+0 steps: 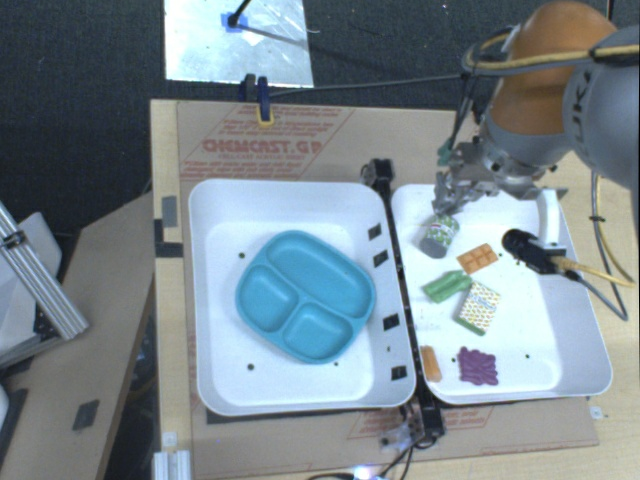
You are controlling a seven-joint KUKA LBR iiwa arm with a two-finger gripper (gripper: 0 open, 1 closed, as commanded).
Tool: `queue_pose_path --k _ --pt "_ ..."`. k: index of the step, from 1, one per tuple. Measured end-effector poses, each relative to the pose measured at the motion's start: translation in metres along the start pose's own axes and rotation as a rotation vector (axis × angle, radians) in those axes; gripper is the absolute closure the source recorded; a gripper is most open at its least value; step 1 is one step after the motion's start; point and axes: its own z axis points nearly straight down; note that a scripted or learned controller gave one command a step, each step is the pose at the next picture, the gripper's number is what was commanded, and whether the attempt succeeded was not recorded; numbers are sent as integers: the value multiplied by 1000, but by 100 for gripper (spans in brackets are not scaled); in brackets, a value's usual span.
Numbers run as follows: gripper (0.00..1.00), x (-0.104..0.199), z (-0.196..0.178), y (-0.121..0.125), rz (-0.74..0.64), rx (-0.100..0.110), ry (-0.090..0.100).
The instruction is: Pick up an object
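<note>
My gripper [446, 204] hangs over the back left part of the right bin [545, 340], reaching down from the grey and orange arm. Directly under it, touching or nearly touching its tip, is a small grey-green can [438, 236], tilted. I cannot tell whether the can rests on the bin floor or is lifted. In front of the can lie an orange waffle-like piece [477, 259], a green object [445, 286] and a small patterned box [480, 308]. A purple bunch of grapes [478, 366] and a small orange piece [430, 362] lie near the bin's front edge.
The left bin [215, 268] holds a blue divided plate [305, 295]. A black divider with clips [392, 268] runs between the two bins. Bare white floor shows in the right half of the right bin.
</note>
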Motion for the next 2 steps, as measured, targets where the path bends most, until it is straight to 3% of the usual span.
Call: queue_pose_path --k 2 --pt "100 105 1 -45 -1 1 1"
